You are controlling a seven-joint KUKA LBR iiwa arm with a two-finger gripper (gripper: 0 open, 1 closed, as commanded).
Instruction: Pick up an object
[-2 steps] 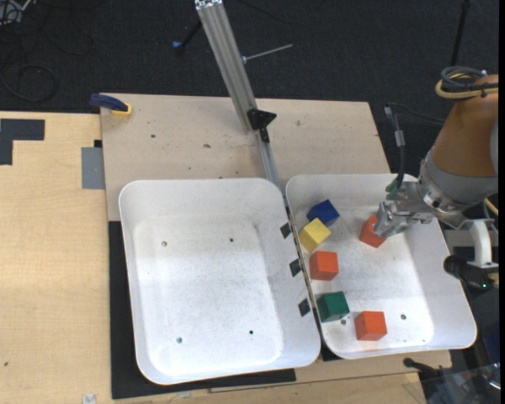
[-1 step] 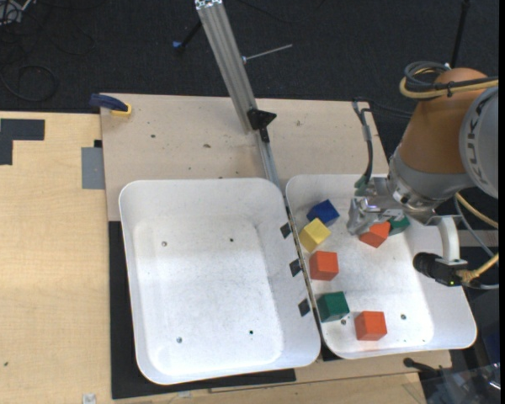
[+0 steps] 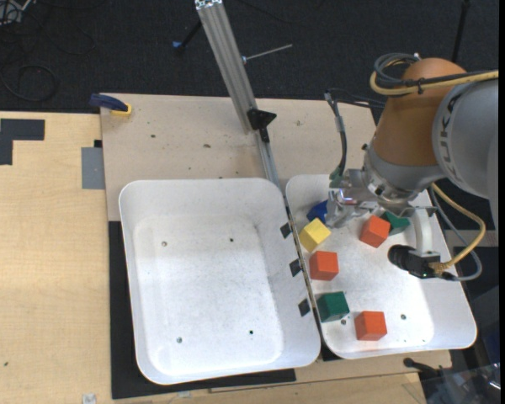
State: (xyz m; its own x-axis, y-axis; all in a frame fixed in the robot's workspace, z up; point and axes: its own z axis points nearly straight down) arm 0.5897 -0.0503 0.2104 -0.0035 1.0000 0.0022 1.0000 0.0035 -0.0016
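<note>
- Near edge of right white plastic bin (image 3: 454,326): orange cube (image 3: 370,325), green cube (image 3: 332,305); a second orange cube (image 3: 324,265) mid-bin.
- Yellow cube (image 3: 314,234) and a blue block (image 3: 318,212) lie just beside the gripper (image 3: 347,202), at the bin's far left.
- Whether the gripper is spread or pinching: cannot tell.
- Judgement: centre over the yellow cube, clear of the blue block, before closing.

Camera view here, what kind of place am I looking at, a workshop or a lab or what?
Most likely a robotics lab set up for grasping trials. A grey and orange arm reaches over two white bins on a wooden bench, coloured blocks lie in the right bin, and an aluminium strut stands behind.
</note>
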